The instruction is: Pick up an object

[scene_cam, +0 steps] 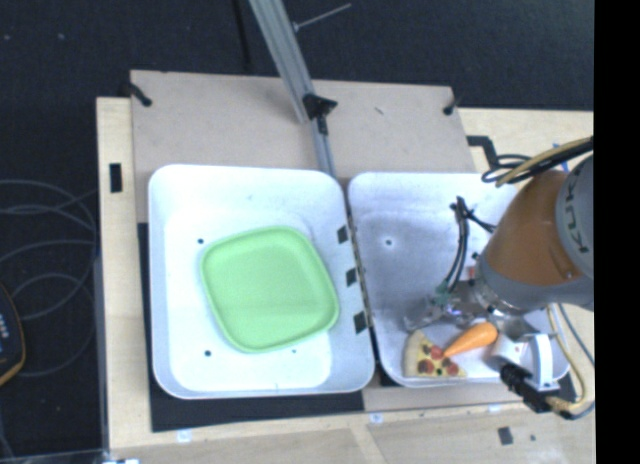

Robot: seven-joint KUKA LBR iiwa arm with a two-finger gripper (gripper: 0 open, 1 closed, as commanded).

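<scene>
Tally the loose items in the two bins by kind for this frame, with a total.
Green plate, left bin: 1
Orange carrot, right bin: 1
Pizza slice, right bin: 1
Total: 3
The arm covers part of the right bin, so anything under it is uncounted.

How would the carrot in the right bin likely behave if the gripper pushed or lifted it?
The carrot looks tapered and rounded, so it would probably roll or pivot when pushed. Its smooth orange surface suggests it may slip from a narrow pinch. It lies partly on the pizza slice, so nudging it could drag that along.
</scene>
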